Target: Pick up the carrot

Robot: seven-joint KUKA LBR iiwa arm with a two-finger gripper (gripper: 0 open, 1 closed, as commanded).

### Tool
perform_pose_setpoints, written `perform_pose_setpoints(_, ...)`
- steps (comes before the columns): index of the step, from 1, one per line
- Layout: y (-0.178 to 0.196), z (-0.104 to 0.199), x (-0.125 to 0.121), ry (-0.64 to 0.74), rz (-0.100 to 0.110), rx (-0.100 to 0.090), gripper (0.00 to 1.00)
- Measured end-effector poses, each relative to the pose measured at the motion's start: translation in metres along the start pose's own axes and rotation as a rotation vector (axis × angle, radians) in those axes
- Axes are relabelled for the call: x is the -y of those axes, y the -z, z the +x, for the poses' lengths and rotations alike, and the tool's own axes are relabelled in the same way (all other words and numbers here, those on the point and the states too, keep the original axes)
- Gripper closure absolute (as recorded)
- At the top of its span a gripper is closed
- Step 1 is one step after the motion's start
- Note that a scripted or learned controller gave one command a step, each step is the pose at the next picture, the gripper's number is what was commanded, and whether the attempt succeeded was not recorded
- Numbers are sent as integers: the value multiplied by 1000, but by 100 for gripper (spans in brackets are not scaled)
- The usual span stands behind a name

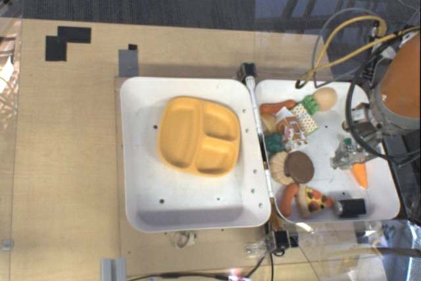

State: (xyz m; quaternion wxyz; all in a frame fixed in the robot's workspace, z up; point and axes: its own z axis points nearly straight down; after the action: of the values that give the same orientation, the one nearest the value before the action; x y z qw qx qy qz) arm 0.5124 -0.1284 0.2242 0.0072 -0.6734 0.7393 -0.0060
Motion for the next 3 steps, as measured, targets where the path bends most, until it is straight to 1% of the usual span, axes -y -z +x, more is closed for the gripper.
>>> perform_pose_setpoints(1, -135, 48, 48, 234, -1, -2, 100)
perform_pose_setpoints(2, -136, 45, 47, 236, -5, 3, 0)
perform_pose_setpoints(3, -124, 65, 9, 533, -12, 4, 0)
